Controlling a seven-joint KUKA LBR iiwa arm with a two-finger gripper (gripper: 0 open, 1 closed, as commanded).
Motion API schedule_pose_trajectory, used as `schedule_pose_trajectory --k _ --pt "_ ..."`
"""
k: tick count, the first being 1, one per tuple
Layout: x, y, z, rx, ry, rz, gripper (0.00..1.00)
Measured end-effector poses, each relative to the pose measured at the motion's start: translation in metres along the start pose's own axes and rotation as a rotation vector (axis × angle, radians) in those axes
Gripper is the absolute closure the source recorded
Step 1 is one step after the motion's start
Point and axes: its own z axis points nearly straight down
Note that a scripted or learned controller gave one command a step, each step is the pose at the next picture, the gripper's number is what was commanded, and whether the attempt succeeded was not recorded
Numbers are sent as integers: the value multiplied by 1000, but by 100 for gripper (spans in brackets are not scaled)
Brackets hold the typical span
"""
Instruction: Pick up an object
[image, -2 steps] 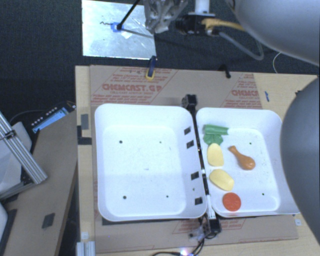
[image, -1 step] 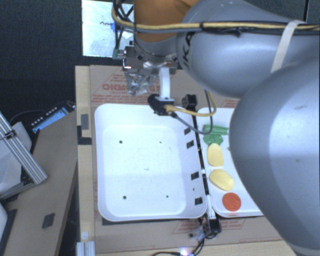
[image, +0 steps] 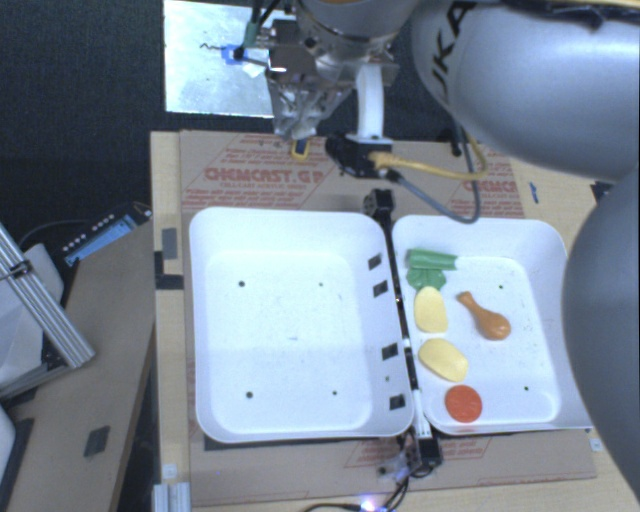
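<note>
The gripper (image: 298, 128) hangs high over the cardboard behind the left bin, well away from the objects. A small yellow bit shows just under its tip; I cannot tell what it is. All the objects lie in the right bin (image: 535, 240): a green leafy piece (image: 431, 260) at the back left, a pale yellow piece (image: 431, 310) below it, a brown drumstick (image: 485, 316) to its right, a yellow oval piece (image: 443, 358), and a red-orange round piece (image: 463, 403) nearest the front.
The left bin (image: 205, 300) sits beside the right one, with a black hinged divider (image: 395, 320) between them. The grey arm (image: 540, 90) fills the upper right. A yellow cable (image: 430, 170) trails over the cardboard. A metal frame (image: 40, 310) stands at far left.
</note>
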Motion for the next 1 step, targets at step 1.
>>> schedule_pose_trajectory --k 1 --pt "0 -21 -105 2 0 -1 100"
